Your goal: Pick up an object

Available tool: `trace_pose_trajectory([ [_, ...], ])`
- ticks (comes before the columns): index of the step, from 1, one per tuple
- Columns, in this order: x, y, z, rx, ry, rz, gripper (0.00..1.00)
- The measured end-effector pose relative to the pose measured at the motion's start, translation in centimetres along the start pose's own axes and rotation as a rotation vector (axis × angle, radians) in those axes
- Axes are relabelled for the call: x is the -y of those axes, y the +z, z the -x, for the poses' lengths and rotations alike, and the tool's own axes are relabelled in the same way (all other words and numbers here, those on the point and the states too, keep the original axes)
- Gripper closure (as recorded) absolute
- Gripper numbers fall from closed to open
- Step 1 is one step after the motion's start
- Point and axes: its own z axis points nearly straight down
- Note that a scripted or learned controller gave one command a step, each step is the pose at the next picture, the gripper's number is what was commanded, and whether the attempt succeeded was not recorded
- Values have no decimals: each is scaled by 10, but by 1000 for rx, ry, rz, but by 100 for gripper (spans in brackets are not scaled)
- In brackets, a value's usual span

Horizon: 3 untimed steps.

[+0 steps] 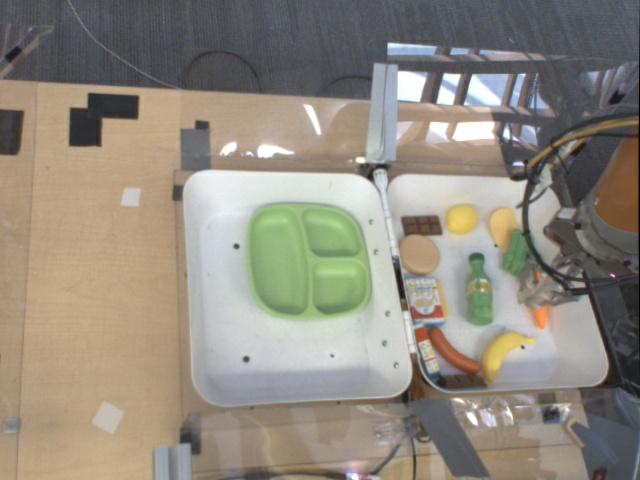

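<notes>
A: Where does the camera sit?

B: Fixed high above the bench (90, 298), tilted so it looks down at a slant toward twelve o'clock, where dark carpet lies past the bench's far edge.

A: How near is it?

B: Far enough to take in both white bins whole: the left bin (220, 358) about centre, the right bin (570, 363) toward three o'clock.

A: And the arm?

B: The arm (610, 203) enters from three o'clock, cut off by the frame edge.
</notes>
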Motion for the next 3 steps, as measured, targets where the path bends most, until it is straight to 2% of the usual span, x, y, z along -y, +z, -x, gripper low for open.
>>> trace_pose_trajectory([
  [1, -1, 1, 1, 0, -1, 3, 0],
  [2, 1, 57, 2, 2, 43, -4, 0],
  [3, 1, 57, 2, 2, 44, -4, 0],
])
